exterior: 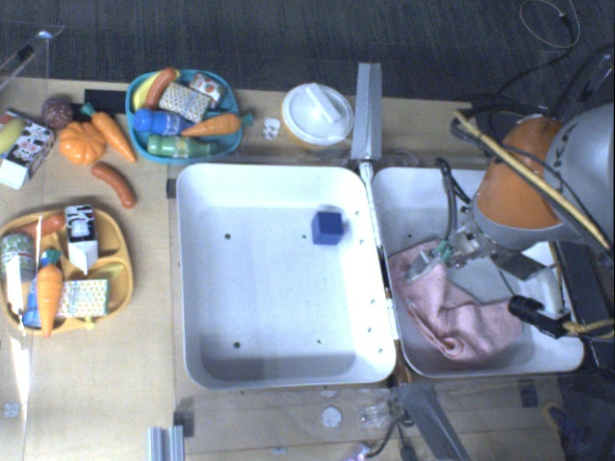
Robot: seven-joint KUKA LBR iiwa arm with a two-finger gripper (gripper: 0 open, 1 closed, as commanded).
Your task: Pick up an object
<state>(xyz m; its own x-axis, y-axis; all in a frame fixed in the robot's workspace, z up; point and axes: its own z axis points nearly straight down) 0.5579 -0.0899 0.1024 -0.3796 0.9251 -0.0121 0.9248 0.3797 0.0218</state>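
Arm [538, 176]: I see it reaching in from the right, its wrist low over the right bin [423, 185].
Gripper [430, 260]: it sits at the upper left edge of the pink cloth [456, 315]; I read it as touching or just above the fabric, and I can't say which.
Grip state: I cannot tell from here; the tip is small and blurred against the cloth.
Cloth: crumpled in the right bin, lying on the floor, not lifted.
Cube [328, 227]: 1 blue block in the left bin [279, 353], upper right part, well apart from the gripper.
Progress: I judge the pick not yet done; nothing is raised off either bin.
Left to do: close on the cloth, if that is the target, then lift it clear.
Hidden: the arm covers the right bin's upper right part, and cables cross its right side.
Hard to read: whether any fabric lies in the grip.
Outside the bins: toy food on 2 plates at the left.
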